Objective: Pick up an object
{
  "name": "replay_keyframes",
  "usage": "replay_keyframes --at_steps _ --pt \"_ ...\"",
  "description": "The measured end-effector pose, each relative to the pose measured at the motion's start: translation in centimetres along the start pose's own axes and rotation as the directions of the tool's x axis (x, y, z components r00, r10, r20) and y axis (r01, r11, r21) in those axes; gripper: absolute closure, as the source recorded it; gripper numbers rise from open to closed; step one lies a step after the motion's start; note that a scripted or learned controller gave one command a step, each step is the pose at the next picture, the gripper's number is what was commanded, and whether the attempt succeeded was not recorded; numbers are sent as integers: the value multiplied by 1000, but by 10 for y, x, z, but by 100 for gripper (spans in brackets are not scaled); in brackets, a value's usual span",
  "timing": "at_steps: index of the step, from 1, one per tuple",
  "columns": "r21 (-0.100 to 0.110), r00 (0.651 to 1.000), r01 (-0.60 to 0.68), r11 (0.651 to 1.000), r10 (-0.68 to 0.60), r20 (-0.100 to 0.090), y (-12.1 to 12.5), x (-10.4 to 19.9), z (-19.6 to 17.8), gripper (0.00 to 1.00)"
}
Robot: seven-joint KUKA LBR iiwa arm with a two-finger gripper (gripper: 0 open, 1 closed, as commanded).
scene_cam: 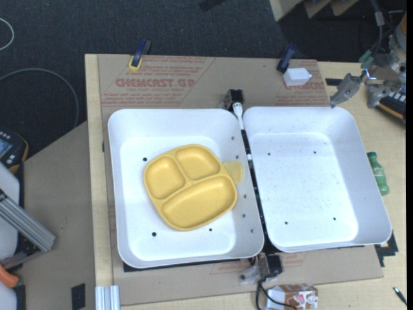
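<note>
Robotics lab, not a home or a shop. The desk is a bare board stencilled with a supplier's name, held by clamps at its far edge, and it carries two shallow white bins side by side on top. Around the desk: dark carpet, loose cables, and aluminium framing off its left side.

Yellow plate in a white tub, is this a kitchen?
Probably not; it looks like a robot lab bench. The yellow divided plate lies in the left white bin, clamps hold cardboard, and cables run nearby.
</note>
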State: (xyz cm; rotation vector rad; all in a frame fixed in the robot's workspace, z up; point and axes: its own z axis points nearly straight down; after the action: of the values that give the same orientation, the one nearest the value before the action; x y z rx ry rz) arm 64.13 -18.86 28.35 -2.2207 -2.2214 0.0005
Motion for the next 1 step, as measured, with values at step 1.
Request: replay_keyframes --at_steps 1 --pt "-1 1000 -2 1000 2 -1 -70 16 -59 0"
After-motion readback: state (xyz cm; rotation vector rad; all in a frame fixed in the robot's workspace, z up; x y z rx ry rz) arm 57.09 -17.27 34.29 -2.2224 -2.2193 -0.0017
